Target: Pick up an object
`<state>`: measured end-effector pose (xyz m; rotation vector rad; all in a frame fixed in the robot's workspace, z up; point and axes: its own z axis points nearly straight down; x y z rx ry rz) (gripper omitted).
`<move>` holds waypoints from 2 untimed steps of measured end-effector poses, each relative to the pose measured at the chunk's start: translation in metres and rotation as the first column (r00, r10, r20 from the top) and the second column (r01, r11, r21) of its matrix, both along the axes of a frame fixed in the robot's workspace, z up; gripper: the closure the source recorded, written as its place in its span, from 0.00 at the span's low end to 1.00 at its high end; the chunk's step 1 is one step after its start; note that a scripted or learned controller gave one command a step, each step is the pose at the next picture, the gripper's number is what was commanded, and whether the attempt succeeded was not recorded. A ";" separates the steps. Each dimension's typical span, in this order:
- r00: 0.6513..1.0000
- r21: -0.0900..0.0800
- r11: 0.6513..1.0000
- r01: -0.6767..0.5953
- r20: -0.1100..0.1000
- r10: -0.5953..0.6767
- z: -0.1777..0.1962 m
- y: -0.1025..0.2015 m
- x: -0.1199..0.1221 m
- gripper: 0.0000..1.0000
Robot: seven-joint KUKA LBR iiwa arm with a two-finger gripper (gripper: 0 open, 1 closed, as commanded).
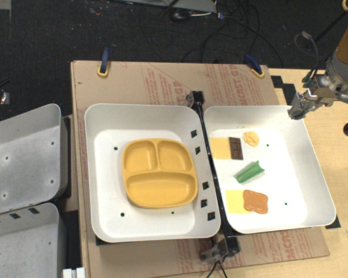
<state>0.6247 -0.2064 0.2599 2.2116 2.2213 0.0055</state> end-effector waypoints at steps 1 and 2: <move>1.000 0.001 1.000 0.001 -0.004 -0.001 0.017 0.000 0.001 1.00; 1.000 0.004 1.000 -0.002 -0.010 0.002 0.001 0.053 -0.005 1.00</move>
